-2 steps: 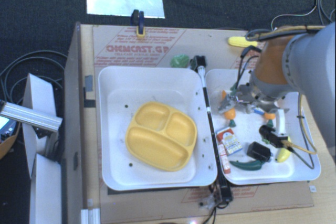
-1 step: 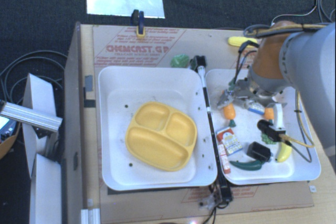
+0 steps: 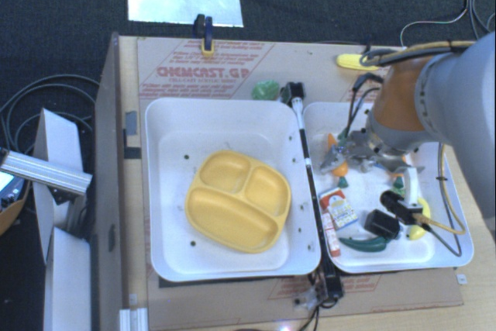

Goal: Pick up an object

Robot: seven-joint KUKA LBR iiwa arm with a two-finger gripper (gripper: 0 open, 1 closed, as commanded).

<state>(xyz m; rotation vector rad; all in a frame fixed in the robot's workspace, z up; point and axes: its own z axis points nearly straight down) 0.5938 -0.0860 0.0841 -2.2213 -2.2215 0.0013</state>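
My gripper (image 3: 339,163) hangs low over the left half of the right bin (image 3: 443,253). Just below it lie a small green piece (image 3: 342,182) and a red and white carton (image 3: 339,208). An orange piece (image 3: 332,141) sits just above it, near the bin's left wall. A dark green pepper-shaped thing (image 3: 364,243) rests near the front wall, and a thin red packet (image 3: 329,233) lies along the left wall. Beside the wrist, to the right, is a small green and orange thing (image 3: 398,184). I see nothing between the fingers.
The left bin (image 3: 167,167) holds a yellow divided plate (image 3: 239,200). A green crumpled thing (image 3: 266,90) lies on the cardboard behind the bins. A yellow thing (image 3: 352,60) sits at the back right. The grey arm (image 3: 457,93) covers the right bin's far corner.
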